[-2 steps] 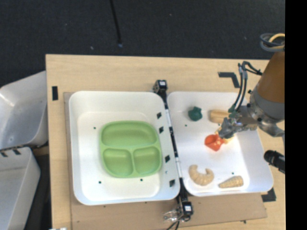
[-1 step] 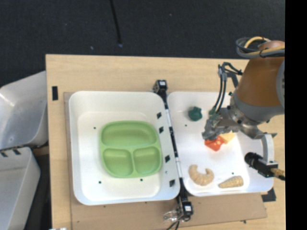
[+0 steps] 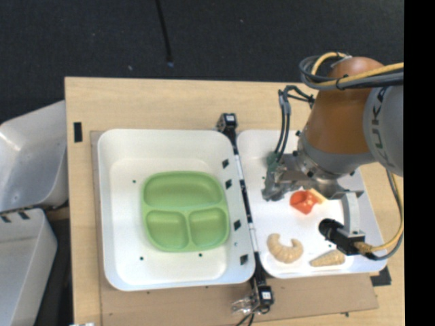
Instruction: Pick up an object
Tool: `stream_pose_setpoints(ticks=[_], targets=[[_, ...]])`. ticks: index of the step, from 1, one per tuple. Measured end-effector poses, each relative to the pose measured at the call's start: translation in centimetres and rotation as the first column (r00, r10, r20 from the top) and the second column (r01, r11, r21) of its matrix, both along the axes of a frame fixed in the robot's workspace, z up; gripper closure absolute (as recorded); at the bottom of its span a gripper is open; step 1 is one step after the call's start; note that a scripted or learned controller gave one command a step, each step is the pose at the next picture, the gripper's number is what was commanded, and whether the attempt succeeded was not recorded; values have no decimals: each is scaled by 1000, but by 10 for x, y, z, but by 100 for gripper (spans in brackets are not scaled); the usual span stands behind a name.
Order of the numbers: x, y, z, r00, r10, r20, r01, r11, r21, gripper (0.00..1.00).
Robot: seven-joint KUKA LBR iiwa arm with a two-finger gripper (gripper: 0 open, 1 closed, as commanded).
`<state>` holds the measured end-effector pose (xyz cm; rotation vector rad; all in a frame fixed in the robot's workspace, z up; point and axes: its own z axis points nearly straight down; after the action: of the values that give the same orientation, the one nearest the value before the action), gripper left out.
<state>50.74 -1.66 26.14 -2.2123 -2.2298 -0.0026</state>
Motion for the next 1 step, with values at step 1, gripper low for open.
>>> stream_pose_setpoints(ticks=[1], targets=[[4, 49, 4, 1000, 0, 1, 0, 1000, 0, 100]])
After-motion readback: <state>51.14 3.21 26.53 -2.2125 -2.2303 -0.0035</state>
